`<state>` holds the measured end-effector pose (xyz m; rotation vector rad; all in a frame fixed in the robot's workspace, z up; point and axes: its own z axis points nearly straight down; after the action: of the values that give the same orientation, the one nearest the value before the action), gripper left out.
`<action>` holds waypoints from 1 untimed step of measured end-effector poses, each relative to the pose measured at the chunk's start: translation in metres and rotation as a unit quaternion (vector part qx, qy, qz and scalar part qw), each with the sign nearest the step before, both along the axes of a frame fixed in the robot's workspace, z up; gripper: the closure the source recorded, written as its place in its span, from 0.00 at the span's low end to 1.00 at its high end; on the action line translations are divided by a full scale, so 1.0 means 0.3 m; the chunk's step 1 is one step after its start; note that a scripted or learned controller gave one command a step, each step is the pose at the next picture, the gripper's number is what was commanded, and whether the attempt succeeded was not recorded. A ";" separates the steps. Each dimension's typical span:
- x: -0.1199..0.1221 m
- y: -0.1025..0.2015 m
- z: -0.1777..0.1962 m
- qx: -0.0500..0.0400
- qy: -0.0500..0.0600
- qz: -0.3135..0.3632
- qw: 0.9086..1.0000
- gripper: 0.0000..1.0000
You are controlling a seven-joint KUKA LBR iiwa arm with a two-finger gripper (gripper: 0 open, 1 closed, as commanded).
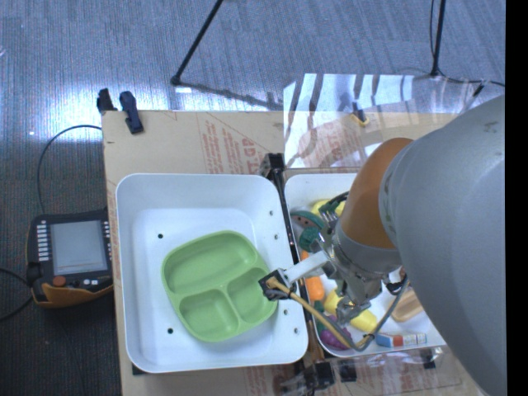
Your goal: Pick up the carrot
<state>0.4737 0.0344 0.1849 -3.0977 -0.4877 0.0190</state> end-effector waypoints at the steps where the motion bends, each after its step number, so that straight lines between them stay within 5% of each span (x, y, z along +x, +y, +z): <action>1: 0.000 0.000 0.000 0.000 0.000 0.000 1.000 0.00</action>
<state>0.4737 0.0344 0.1848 -3.0977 -0.4877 0.0190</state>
